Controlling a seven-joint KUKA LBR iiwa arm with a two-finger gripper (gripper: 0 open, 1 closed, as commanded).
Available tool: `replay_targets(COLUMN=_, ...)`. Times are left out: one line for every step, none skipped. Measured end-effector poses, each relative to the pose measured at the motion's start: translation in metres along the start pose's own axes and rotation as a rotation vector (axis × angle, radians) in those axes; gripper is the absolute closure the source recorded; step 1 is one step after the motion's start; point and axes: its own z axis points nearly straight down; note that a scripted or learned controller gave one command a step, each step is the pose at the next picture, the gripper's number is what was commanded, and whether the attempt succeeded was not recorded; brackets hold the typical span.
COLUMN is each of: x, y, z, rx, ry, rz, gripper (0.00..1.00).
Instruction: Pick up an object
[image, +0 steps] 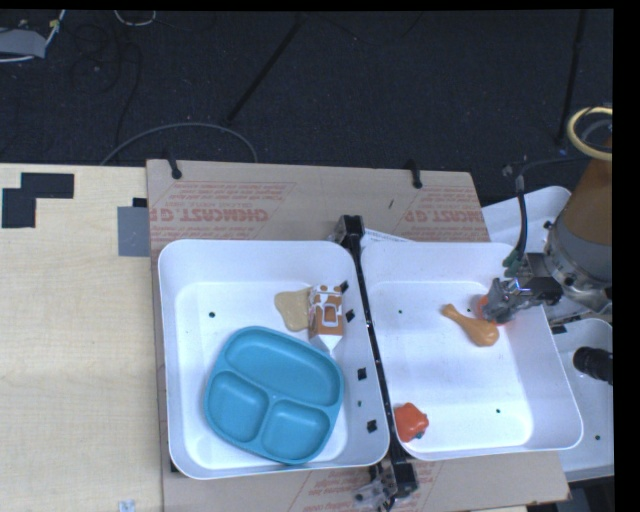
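The hand (503, 298) sits at the right bin's (560, 420) far right edge, touching the orange drumstick-shaped toy (473, 325); how its grip stands I cannot tell; risk — a glancing pinch on the rounded end could squirt it away.

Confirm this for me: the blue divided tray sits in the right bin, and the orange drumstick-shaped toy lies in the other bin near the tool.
Wrong on one point. The camera view shows the blue divided tray in the left bin, not the right. The orange drumstick-shaped toy lies in the other bin, the right one, near the tool, as you said.
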Motion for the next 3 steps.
replay_targets(x=0.044, y=-0.004, z=0.012, rx=0.001, ry=-0.001, rz=0.002, gripper=1.00)
replay_targets(x=0.093, y=-0.005, z=0.008, rx=0.001, ry=-0.001, rz=0.002, gripper=1.00)
replay_targets(x=0.150, y=-0.016, z=0.022, rx=0.002, ry=-0.002, rz=0.003, gripper=1.00)
